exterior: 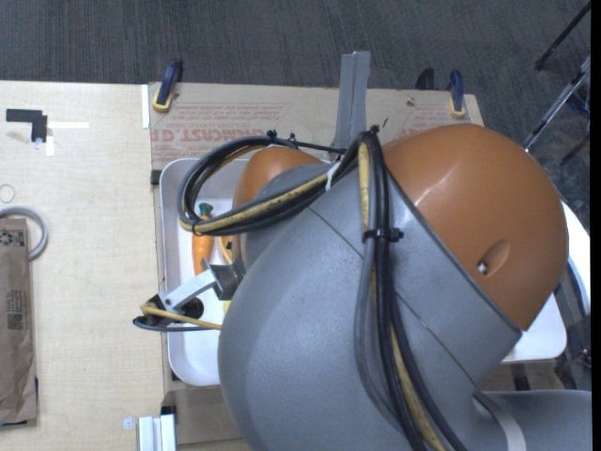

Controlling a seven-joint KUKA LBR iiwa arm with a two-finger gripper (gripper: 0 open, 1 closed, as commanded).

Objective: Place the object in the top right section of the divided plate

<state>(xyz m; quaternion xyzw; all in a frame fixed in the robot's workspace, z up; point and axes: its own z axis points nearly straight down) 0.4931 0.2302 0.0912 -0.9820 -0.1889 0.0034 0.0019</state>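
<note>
Overhead view, left to right. A brown bag (pixel 14 318) lies at the far left edge of the pale desk (pixel 94 252), with a small black bracket (pixel 26 118) well apart from it near the desk's far corner. A cardboard sheet (pixel 235 118) is held down by a blue clamp (pixel 170 75) at its left corner and a second clamp (pixel 455 86) at its right. On the cardboard rests a white bin (pixel 174 242). Against the bin's left wall a small orange object (pixel 201 249) shows, probably the item to be placed, though most of it is covered. Just beside it sits the end effector (pixel 220 276), and whether it is open, closed or gripping cannot be told. The grey arm (pixel 310 346), wrapped in black and yellow cables (pixel 282 195), overhangs the bin, its orange band (pixel 470 224) to the right.
</note>
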